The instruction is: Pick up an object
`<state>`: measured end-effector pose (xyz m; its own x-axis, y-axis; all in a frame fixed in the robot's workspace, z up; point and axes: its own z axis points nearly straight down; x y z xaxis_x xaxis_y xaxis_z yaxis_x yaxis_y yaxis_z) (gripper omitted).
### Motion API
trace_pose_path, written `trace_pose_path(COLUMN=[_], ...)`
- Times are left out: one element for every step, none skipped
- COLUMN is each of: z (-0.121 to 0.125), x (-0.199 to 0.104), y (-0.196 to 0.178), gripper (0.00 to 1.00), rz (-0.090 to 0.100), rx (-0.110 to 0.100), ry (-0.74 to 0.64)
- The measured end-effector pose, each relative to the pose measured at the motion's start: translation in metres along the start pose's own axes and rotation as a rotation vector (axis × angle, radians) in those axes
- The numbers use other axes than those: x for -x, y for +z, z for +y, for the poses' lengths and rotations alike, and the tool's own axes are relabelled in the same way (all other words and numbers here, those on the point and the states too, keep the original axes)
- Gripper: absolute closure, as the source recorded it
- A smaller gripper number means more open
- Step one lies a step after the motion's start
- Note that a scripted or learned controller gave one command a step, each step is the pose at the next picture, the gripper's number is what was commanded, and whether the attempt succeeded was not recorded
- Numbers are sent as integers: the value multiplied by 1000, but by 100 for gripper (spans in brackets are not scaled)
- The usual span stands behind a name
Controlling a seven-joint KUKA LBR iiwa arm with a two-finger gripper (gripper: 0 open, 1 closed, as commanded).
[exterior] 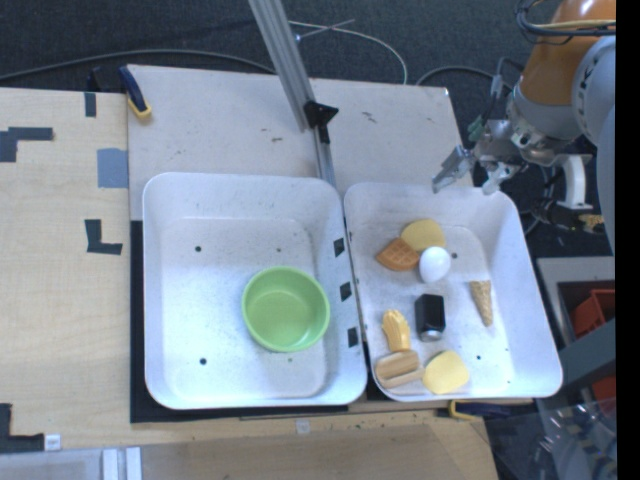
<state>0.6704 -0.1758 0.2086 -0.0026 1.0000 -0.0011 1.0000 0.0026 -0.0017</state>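
Note:
My gripper (470, 175) hangs over the back rim of the right bin (520, 268), with its two fingers spread open and nothing between them. Below it in that bin lie a yellow round piece (423, 234), an orange waffle-like piece (398, 257) and a white egg (434, 264). Nearer the front are a black cylinder (430, 315), a tan cone (483, 301), a yellow-orange chunk (397, 329), a tan bread roll (398, 368) and a yellow lemon-like piece (446, 372). All of them lie apart from the gripper.
The left bin (180, 218) holds a green bowl (286, 309). A slanted metal pole (290, 63) crosses the back of the bench and ends at a black clamp between the bins. Cables lie beyond the bench. The grey arm with its orange band (570, 58) is at the upper right.

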Motion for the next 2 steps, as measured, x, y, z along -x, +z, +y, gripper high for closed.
trace_pose_path(z=[0,-4], x=[0,3], y=[0,45], gripper=[0,0], rz=[0,0], rx=[0,-4], ry=[0,1])
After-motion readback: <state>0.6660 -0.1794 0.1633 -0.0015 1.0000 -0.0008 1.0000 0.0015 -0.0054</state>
